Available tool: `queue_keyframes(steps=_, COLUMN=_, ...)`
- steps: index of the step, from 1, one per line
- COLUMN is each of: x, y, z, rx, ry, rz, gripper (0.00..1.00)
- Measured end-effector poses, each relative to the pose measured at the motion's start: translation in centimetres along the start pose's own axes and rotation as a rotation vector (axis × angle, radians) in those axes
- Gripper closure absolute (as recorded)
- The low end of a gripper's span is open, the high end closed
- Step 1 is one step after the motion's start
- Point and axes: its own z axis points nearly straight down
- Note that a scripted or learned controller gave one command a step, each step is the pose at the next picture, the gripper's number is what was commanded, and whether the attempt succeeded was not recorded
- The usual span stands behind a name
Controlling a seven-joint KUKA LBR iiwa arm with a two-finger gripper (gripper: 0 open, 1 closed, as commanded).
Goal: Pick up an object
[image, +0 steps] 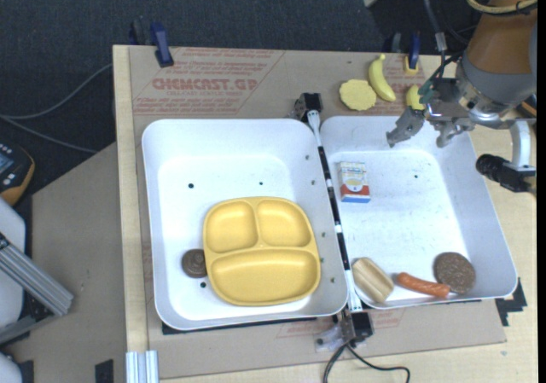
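My gripper [424, 131] hangs over the far edge of the right bin [478, 202], open, with nothing between its fingers. A small milk carton [354, 181] lies in the right bin's left part, well to the left of and nearer than the gripper. Along that bin's near edge lie a bread roll [372, 279], an orange carrot [421, 285] and a brown round patty [454, 271]. The left bin [171, 202] holds a yellow divided plate [258, 250] and a small brown cookie [194, 263] beside it.
On the board behind the right bin sit a yellow banana [381, 78], a yellow chip-like piece [357, 95] and another small yellow item [415, 96] close to the gripper. A black clamp [307, 106] sits at the bins' far junction. Blue clips [159, 43] hold the board's back edge.
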Motion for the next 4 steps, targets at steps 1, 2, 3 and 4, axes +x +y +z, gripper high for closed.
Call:
queue_keyframes(steps=1, x=2.79, y=4.92, z=14.07, rx=0.003, ry=0.001, rz=-0.004, gripper=0.00)
queue_keyframes(steps=2, x=2.98, y=4.86, z=13.60, rx=0.002, ry=0.000, rz=-0.001, gripper=0.00)
queue_keyframes(steps=3, x=2.99, y=4.87, z=13.58, rx=0.001, ry=0.000, rz=0.000, gripper=0.00)
queue_keyframes(steps=4, x=3.01, y=4.87, z=13.57, rx=0.001, ry=0.000, rz=0.000, gripper=0.00)
